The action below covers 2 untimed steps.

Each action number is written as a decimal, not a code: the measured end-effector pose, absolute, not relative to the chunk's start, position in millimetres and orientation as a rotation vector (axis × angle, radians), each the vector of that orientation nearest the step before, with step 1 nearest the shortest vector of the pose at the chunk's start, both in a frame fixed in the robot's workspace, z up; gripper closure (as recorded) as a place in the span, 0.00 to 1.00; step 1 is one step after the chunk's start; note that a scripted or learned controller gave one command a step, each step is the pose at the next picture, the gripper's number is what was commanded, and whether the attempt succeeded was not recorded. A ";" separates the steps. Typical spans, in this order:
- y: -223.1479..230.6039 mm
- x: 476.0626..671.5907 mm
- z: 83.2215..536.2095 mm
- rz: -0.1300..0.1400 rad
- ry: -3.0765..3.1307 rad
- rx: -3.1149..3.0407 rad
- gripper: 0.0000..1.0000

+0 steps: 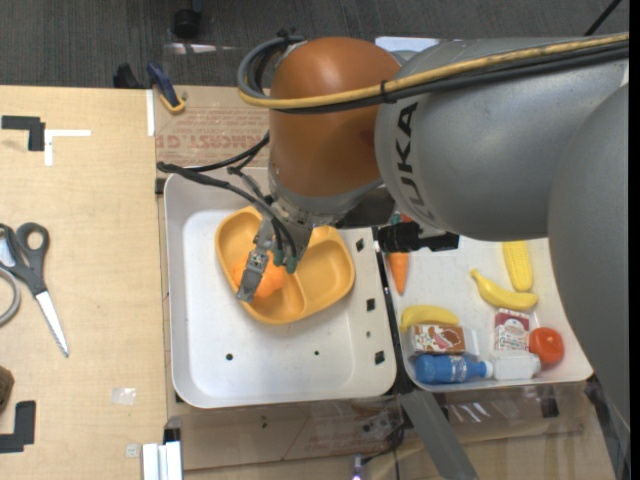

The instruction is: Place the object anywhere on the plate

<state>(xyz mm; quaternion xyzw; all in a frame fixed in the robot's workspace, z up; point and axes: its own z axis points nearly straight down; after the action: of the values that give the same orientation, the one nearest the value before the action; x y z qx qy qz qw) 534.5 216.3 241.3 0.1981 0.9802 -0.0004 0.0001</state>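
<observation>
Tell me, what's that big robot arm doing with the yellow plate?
The grey arm's gripper is down over the yellow plate in the left white bin, right at a small orange object lying on the plate. Toy food, such as a banana and a carrot, lies in the right bin.

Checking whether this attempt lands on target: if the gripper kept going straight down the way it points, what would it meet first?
Most likely the orange object lying on the yellow divided plate, right below the gripper. Depth is hard to judge from this slanted view, so contact may already exist.
</observation>
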 end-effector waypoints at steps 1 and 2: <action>140.2 610.3 333.1 -0.001 3.036 0.796 0.00; 139.8 611.4 341.9 -0.002 3.034 0.793 1.00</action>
<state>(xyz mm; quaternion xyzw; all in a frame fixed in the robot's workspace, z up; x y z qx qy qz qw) 611.4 139.8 341.9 0.2527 0.9675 -0.0008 0.0028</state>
